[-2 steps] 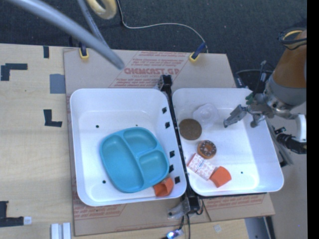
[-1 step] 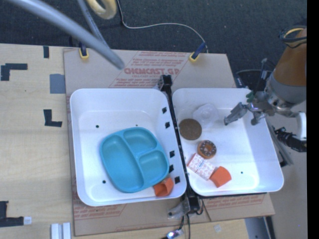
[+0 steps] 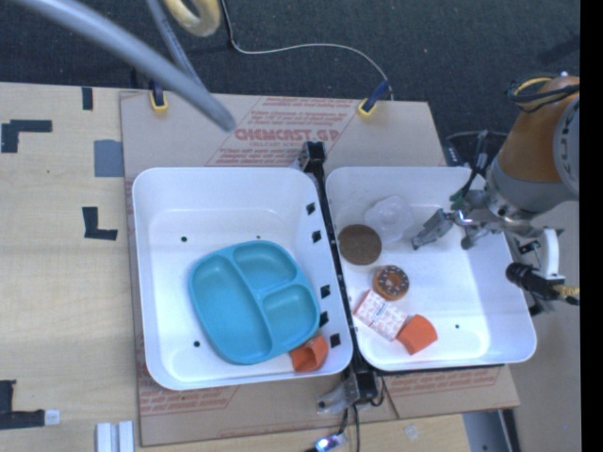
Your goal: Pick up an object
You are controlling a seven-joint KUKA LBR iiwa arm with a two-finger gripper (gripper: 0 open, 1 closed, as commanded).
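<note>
Left of jaws [image 3: 448, 232], brown disc [image 3: 360, 244].

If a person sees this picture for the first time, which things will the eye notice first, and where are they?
The blue divided plate in the left bin stands out first, with an orange piece at its lower right edge. In the right bin lie a brown disc, a sprinkled doughnut and an orange block, while the gripper hangs over that bin's upper right part.
</note>
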